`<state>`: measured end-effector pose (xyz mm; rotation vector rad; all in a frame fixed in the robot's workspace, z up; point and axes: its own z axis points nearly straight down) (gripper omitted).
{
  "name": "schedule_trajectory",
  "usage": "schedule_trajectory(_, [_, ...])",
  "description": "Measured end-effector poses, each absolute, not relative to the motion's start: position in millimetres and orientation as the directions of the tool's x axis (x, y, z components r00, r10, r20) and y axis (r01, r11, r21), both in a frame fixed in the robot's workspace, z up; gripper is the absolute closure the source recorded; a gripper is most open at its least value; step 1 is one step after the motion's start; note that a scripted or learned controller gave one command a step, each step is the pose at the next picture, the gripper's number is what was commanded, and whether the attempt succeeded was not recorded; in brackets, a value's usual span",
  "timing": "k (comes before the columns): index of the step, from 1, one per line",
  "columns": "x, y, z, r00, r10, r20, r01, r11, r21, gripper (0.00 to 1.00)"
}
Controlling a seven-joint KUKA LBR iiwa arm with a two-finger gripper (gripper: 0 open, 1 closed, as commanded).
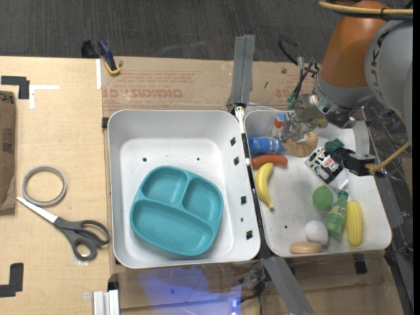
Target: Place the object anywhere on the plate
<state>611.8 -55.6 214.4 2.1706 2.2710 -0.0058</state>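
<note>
Grey arm [397, 58], orange band [351, 35]

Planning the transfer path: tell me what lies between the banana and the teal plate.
In the camera view, between the banana and the teal plate lie bare bin floor and the two bins' adjoining walls.

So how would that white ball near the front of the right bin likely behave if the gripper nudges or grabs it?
The white ball looks round and smooth, so it would probably roll at a nudge. It lies against the peach oval piece and by the green bottle, which may check it. Its curved surface could slip from two fingers unless gripped centrally.
</note>
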Motion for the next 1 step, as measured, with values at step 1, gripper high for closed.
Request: schedule_trajectory(1, [557.5, -19.9, 259.3, -0.043, 0.999, -0.001, 0.999, 0.043, -0.003, 1.00])
